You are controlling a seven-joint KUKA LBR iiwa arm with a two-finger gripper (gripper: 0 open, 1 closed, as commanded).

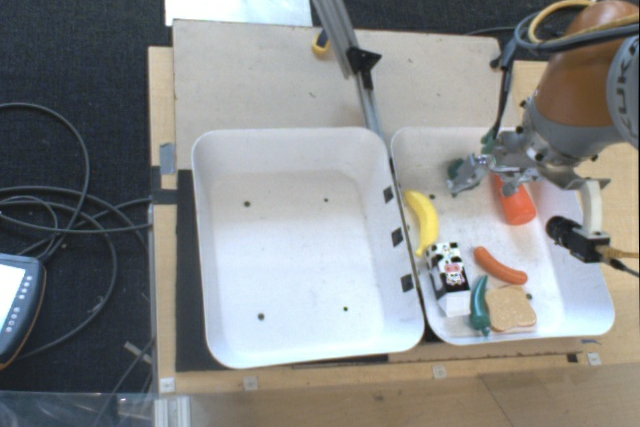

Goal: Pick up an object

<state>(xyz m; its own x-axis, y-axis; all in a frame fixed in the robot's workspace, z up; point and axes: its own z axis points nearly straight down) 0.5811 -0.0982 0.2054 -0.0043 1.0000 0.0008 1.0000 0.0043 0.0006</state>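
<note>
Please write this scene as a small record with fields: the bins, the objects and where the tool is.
left bin: white, shallow
right bin: holds all objects listed here
banana: beside the divider between bins
cow-pattern block: just below the banana
sausage: right of the block
toast slice: near the front edge
green pepper: left of the toast
orange cylinder: under the arm's wrist
tool: above the right bin's back part
</note>
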